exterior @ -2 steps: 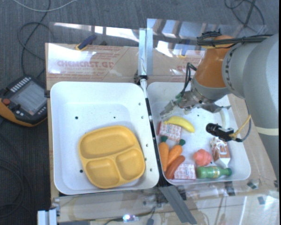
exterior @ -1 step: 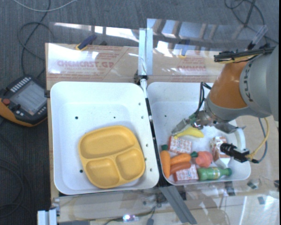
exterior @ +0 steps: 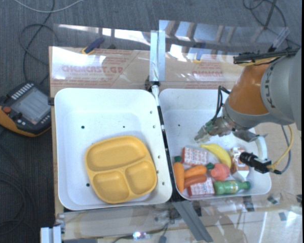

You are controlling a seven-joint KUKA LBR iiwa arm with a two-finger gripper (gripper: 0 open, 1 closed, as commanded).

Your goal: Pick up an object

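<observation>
Banana (exterior: 219,154): yellow, curved, lying in the right bin (exterior: 192,116) toward its near edge, among the toy food
Gripper (exterior: 201,134): over the right bin's middle, just beyond the banana; whether its fingers are spread or closed cannot be told, nothing seen between them
Neighbours: carrot (exterior: 178,175) at the bin's near-left corner, white-and-red carton (exterior: 194,155) beside the banana, green bottle (exterior: 232,187) along the near edge
Left bin (exterior: 81,116): yellow divided tray (exterior: 120,168) near its near edge
Surroundings: dark carpet, pendant (exterior: 21,109) at left
</observation>
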